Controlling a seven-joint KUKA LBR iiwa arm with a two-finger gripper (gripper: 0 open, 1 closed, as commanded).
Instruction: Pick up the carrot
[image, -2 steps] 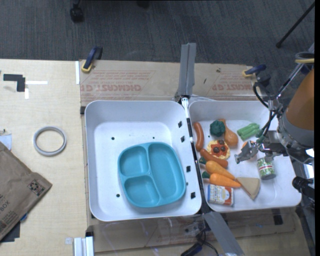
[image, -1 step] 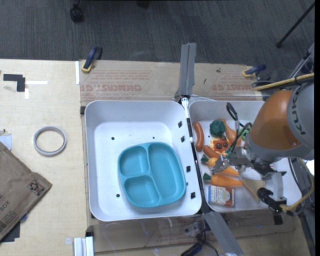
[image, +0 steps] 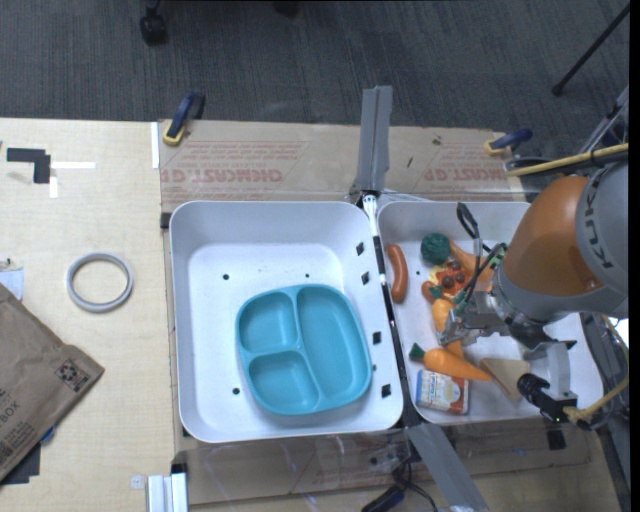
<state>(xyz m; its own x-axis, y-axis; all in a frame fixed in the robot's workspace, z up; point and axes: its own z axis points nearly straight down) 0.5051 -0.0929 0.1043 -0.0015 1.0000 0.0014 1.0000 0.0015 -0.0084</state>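
Gripper (image: 458, 333) hovers just above the carrot (image: 458, 363); its jaws' state cannot be told.

We see a bulky robot arm (image: 560, 250) with a rounded orange band, a glossy grey casing beyond it bearing dark lettering, and a grey wrist section below. Thin black cables run beside the small metal two-finger gripper (image: 458, 328). A black bracket sits behind it.

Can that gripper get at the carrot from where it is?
Probably yes: the gripper hangs just above the carrot in the right bin, and the carrot's top lies uncovered.
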